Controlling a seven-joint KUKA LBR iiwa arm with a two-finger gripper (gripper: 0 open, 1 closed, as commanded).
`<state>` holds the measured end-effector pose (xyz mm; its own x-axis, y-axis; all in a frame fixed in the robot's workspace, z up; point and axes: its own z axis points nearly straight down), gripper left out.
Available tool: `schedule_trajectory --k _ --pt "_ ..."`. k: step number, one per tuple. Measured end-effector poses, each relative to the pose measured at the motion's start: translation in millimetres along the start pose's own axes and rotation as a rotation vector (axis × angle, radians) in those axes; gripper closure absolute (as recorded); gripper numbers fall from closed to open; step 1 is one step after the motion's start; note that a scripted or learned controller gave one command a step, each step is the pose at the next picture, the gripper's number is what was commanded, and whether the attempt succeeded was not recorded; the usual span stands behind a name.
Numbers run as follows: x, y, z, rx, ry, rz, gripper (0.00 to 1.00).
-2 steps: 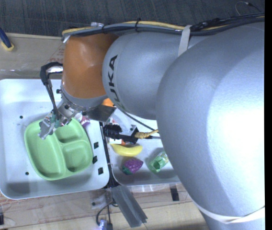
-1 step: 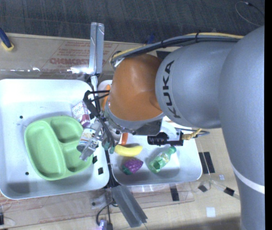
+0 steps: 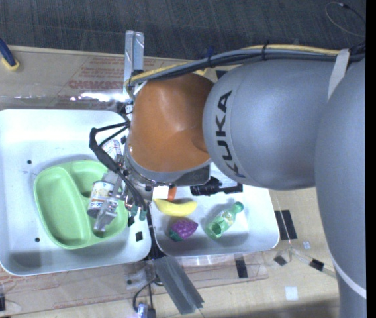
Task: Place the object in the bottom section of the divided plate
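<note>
A light green divided plate (image 3: 50,204) lies in the left white bin (image 3: 16,138). It has one large section on its left and two smaller ones on its right. My gripper (image 3: 102,211) hangs over the plate's right side, above the lower small section. A small pale, label-like piece (image 3: 100,193) shows at the gripper's tip; I cannot make out whether it is a held object or part of the gripper. The orange band and grey body of the arm hide the upper part of the right bin.
In the right bin (image 3: 267,234) lie a yellow banana (image 3: 177,207), a purple bunch of grapes (image 3: 183,229), a green bottle (image 3: 222,221) and a small orange piece (image 3: 172,192). A blue clip (image 3: 6,53) sits at the bench's far left corner.
</note>
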<state>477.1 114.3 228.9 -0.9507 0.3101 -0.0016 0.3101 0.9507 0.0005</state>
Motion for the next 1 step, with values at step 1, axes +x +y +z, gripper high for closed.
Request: schedule_trajectory --k 1 --pt "21.7 79.0 9.3 0.000 0.001 -0.196 1.00"
